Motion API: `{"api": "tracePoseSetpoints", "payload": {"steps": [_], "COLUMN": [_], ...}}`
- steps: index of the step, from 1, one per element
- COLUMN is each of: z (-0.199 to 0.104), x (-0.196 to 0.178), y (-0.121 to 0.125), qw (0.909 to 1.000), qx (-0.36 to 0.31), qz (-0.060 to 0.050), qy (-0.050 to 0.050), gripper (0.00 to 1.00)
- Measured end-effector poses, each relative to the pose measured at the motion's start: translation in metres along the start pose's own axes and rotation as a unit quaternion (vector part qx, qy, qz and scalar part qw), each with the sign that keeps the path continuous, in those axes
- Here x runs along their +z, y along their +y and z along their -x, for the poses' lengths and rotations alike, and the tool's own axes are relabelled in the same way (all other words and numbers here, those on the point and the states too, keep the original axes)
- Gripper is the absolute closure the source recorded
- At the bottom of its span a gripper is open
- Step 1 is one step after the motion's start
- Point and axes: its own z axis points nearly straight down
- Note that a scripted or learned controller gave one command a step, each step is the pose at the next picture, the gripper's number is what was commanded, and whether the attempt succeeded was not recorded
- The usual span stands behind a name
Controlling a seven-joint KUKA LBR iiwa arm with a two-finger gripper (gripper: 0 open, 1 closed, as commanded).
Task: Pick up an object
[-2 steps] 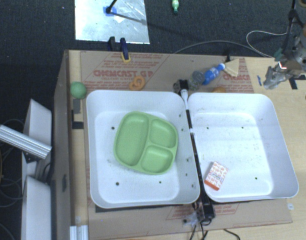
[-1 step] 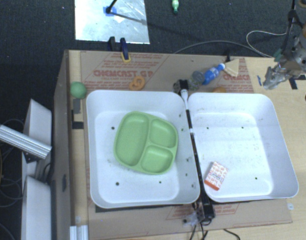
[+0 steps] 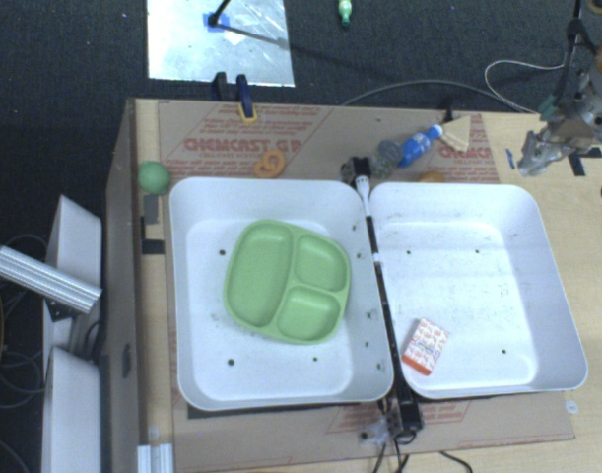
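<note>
The small orange-and-white packet (image 3: pixel 426 346), lying flat in the right bin (image 3: pixel 552 254) near its front-left corner, is judged light and slightly crushable and best pinched across its short sides, while the state of the tool (image 3: pixel 549 151) cannot be told.

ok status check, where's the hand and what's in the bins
Hand up at the right, beyond the bins, holding nothing seen. Small orange-white packet in right bin. Green divided plate in left bin. Nothing over the packet.
</note>
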Motion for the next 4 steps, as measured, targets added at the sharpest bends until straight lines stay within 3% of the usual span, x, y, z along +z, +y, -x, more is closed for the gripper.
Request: {"api": "tracePoseSetpoints", "payload": {"steps": [3,4], "z": [-0.010,0.001], "x": [0.003,-0.001], "y": [0.000,0.000], "qw": [1.0000,1.0000], "qx": [0.000,0.002], "qz": [0.000,0.000], "qy": [0.000,0.000], "gripper": [1.00,1.00]}}
